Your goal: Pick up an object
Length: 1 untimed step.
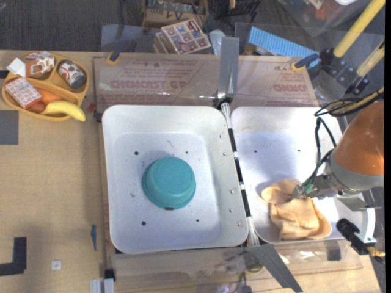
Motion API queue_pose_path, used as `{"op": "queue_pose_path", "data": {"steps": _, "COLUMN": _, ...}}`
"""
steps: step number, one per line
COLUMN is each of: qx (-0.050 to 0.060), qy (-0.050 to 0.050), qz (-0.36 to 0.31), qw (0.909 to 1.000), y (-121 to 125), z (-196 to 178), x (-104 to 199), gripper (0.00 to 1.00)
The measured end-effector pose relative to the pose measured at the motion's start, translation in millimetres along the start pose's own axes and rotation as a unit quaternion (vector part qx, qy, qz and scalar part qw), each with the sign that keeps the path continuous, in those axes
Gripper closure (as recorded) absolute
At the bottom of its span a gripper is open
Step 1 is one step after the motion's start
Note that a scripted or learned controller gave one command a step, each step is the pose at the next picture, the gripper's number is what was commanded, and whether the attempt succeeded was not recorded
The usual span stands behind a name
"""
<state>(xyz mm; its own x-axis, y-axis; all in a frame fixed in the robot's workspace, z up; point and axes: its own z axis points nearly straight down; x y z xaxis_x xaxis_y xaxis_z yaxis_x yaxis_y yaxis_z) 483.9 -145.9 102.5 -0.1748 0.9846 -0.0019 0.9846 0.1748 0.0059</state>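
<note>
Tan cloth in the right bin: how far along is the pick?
Done: the gripper is down at the tan cloth in the right bin. In hand: contact at the cloth's upper edge; a grasp cannot be confirmed. Left: lifting it, since the cloth lies on the bin floor. The teal bowl sits untouched in the left bin.

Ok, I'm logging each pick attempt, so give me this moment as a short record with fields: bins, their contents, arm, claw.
left bin: holds a teal bowl, upside down, near the middle
right bin: holds a crumpled tan cloth at its near edge
arm: reaches in over the right bin from the right
claw: down at the cloth's upper edge
grasp: cannot tell from this view
outside bins: yellow tray with a banana, far left on the bench
</note>
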Motion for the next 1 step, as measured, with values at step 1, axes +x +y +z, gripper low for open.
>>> {"op": "queue_pose_path", "data": {"steps": 1, "qx": 0.003, "qy": 0.001, "qz": -0.002, "qw": 1.0000, "y": 53.9, "z": -61.4, "x": 2.1, "gripper": 1.00}}
